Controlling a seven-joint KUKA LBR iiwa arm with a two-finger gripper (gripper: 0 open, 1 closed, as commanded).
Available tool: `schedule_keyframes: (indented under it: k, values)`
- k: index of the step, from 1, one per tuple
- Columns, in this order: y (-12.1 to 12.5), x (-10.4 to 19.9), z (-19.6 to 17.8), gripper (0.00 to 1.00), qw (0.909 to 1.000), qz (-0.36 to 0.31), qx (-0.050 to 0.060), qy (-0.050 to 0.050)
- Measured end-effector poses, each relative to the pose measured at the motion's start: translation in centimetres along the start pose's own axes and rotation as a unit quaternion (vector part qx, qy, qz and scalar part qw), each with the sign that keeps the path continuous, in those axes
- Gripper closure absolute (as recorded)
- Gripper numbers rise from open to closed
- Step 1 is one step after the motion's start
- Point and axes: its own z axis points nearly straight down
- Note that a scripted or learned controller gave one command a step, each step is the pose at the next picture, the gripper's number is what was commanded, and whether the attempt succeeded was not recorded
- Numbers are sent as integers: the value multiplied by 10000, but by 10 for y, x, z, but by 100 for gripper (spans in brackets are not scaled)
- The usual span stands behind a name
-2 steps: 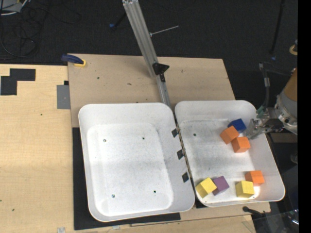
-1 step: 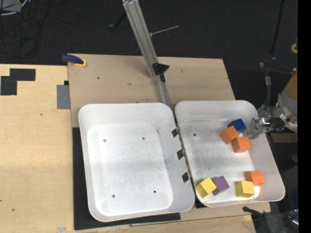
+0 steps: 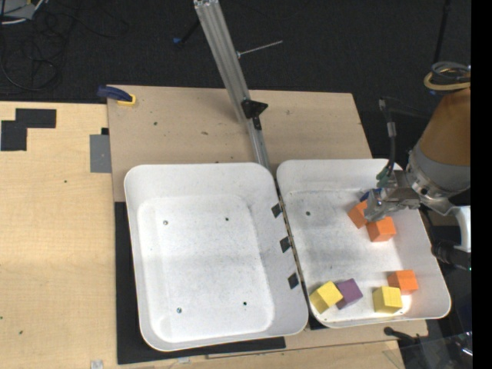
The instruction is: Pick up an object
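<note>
My gripper (image 3: pixel 374 212) reaches down into the right bin (image 3: pixel 323 183) near its far right side. It sits between two orange blocks: one (image 3: pixel 357 214) just to its left and one (image 3: pixel 381 229) just below it. The fingers are small and dark against the blocks. Near the bin's front edge lie a yellow block (image 3: pixel 326 295), a purple block (image 3: pixel 349 290), a second yellow block (image 3: pixel 387 299) and a small orange block (image 3: pixel 404 281).
The left bin (image 3: pixel 204 252) lies beside the right one, joined by black clips (image 3: pixel 283 243). A slanted aluminium rail (image 3: pixel 231 75) rises behind the bins. The grey and orange arm (image 3: pixel 446 144) fills the right side.
</note>
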Motion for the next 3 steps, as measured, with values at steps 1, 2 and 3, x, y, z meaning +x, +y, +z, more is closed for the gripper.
schedule_keyframes:
  k: [1, 2, 3]
  values:
    - [1, 46, 8, 100, 10000, 3, 2, 0]
    - [-2, 89, 3, 100, 10000, 4, 4, 2]
    - [-6, 139, 11, 100, 10000, 1, 10, 0]
